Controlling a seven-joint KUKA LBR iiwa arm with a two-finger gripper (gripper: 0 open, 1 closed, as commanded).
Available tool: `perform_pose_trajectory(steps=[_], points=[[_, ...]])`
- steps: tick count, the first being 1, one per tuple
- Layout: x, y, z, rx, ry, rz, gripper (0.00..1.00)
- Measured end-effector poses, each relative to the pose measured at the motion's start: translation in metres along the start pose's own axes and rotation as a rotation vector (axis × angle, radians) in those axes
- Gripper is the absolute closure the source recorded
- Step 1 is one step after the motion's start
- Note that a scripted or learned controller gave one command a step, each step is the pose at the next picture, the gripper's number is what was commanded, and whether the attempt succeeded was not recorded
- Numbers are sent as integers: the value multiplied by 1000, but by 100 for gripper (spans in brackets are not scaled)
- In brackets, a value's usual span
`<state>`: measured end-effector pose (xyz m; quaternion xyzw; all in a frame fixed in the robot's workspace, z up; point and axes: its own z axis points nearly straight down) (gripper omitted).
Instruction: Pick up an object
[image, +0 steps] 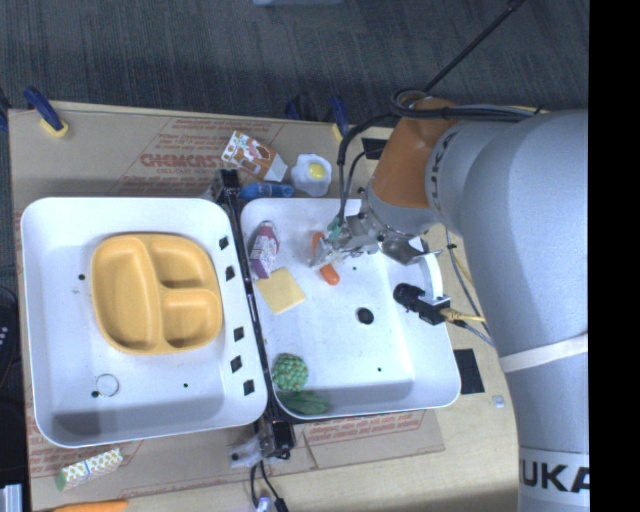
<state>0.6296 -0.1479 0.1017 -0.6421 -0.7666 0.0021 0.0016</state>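
Observation:
In the right bin (400, 375), my gripper (335, 246) hangs low over the upper middle, below the orange band of the arm (412, 165). A small orange carrot-like piece (329, 273) lies just under and in front of it, with another bit of orange (317, 243) at the gripper's left side. Whether either is touched is unclear. To the left lie a maroon packet (263, 247) and a flat yellow square (281, 290). Near the front edge sits a green knobbly object (291, 372).
The left bin (50, 400) holds a yellow divided tray (155, 291). A black clip row (243, 335) runs between the bins. Behind the bins lie a small carton (246, 152), a yellow-white cup (313, 173) and a blue object (266, 189). A black dot (365, 317) marks the right bin's floor.

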Motion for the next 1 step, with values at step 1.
perform_pose_trajectory(steps=[1], points=[[64, -68, -67, -2, 1, -90, 100]])
